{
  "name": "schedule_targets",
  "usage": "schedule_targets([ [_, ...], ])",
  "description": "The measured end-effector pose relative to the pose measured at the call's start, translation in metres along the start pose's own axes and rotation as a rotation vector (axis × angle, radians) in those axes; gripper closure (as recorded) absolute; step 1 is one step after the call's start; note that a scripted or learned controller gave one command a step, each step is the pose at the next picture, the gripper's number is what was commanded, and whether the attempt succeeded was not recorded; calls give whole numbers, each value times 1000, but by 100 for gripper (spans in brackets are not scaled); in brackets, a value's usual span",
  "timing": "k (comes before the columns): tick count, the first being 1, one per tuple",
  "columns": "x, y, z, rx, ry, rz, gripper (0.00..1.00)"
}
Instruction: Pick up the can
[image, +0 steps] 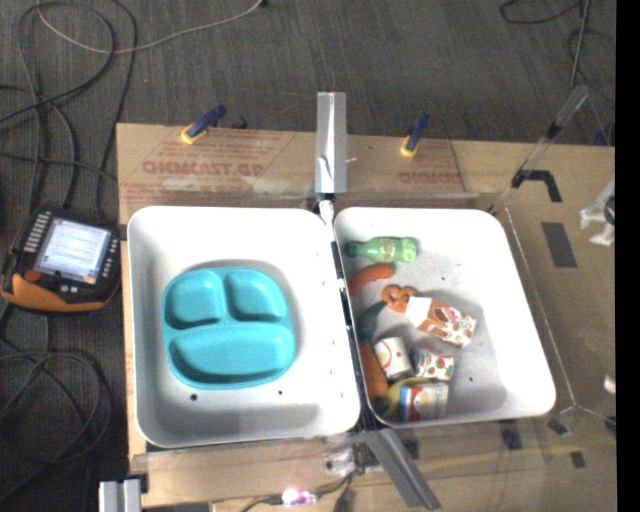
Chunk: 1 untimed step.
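The small white-and-brown labelled can (393, 357) lies tipped in the right white plastic bin (520, 330), near its lower left corner, touching a second printed can (433, 366) and a yellow-and-blue tin (418, 401). An orange carrot-like toy (372, 378) crowds its left. With neighbours packed this tightly, a descending claw would likely snag one or knock the round can rolling. The claw's state cannot be told.

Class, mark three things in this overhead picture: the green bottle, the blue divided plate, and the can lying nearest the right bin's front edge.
green bottle (383, 249), camera view, middle of its body.
blue divided plate (232, 350), camera view, floor of its large compartment.
can (424, 401), camera view, its side wall.
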<state>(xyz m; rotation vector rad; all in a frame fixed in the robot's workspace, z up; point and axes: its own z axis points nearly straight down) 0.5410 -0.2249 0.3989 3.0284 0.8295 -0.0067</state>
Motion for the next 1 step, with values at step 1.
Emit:
schedule_targets([
  [1, -46, -31, 193, 6, 0, 142, 100],
])
